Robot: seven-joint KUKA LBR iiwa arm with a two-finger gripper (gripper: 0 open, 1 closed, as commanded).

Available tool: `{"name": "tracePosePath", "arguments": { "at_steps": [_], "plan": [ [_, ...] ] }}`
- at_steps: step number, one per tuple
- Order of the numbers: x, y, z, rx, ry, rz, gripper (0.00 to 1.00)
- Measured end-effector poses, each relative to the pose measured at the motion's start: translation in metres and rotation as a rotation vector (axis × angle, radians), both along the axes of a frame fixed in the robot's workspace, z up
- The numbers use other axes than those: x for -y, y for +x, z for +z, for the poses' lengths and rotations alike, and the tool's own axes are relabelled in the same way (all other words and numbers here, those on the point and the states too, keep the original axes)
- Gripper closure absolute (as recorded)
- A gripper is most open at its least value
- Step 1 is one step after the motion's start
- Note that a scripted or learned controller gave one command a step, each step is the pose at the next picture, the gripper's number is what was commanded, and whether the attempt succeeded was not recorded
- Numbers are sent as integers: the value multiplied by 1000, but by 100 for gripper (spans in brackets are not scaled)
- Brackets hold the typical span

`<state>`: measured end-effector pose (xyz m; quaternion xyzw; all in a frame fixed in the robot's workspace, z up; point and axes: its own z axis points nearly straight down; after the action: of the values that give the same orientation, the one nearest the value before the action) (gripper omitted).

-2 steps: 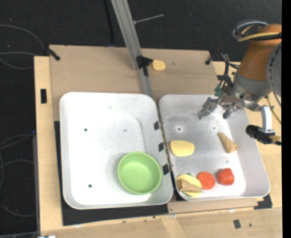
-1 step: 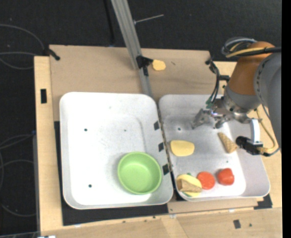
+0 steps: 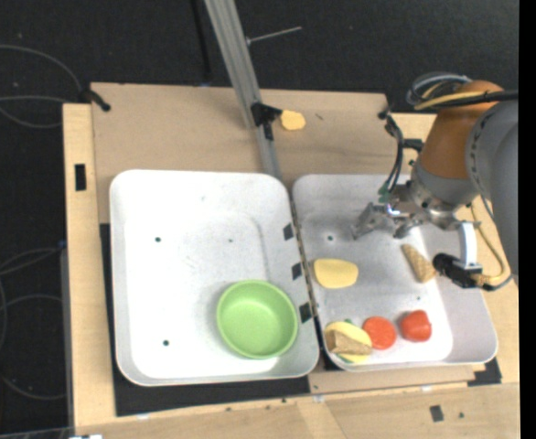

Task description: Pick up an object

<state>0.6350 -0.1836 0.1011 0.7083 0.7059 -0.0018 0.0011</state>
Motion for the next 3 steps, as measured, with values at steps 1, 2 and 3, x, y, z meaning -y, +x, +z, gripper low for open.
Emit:
{"name": "tracePosePath", "arguments": {
  "at_steps": [1,2,3],
  "plan": [
    [0,1,12,4,0,0,100],
    [9,0,73,9,3,3,100],
    [9,4,138,10,2,7,100]
  ]
}}
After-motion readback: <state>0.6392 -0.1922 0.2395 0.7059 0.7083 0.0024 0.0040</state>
